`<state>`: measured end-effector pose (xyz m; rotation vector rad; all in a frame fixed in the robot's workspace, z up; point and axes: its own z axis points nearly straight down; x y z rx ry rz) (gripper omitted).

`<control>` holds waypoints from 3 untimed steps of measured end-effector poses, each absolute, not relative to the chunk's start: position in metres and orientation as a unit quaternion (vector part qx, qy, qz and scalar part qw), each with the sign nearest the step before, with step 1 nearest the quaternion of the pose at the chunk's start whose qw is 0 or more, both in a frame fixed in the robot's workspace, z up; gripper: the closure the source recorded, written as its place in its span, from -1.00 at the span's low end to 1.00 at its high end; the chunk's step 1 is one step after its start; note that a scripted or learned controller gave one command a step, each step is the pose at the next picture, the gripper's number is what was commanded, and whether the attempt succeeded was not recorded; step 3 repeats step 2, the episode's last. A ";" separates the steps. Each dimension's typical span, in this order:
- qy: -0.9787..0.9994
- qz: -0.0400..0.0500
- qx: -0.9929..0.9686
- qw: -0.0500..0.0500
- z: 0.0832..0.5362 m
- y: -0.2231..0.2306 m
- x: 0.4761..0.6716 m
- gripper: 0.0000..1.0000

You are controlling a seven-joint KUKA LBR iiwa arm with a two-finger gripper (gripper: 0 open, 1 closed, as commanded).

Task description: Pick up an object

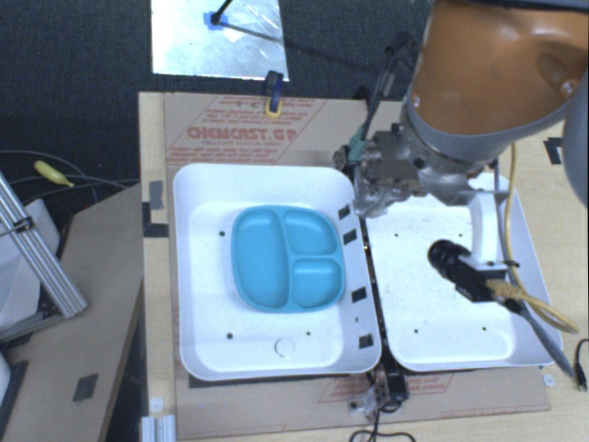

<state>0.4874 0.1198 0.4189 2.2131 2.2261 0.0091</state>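
Note:
A light blue plate [285, 258] with three compartments lies flat in the middle of the left white bin [198, 274]. My gripper [373, 196] hangs at the far left corner of the right white bin [442, 339], just above the divide between the two bins. It is to the right of and beyond the plate, and apart from it. The grey wrist and the orange band of the arm cover much of the far part of the right bin. I see nothing held at the gripper.
Both bins rest on a printed cardboard sheet [248, 132]. A shiny metal sheet [216, 26] lies beyond it on the dark floor. An aluminium frame [37, 256] stands at the left edge.

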 end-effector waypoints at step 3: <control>0.709 0.000 0.705 0.000 0.408 0.121 0.487 1.00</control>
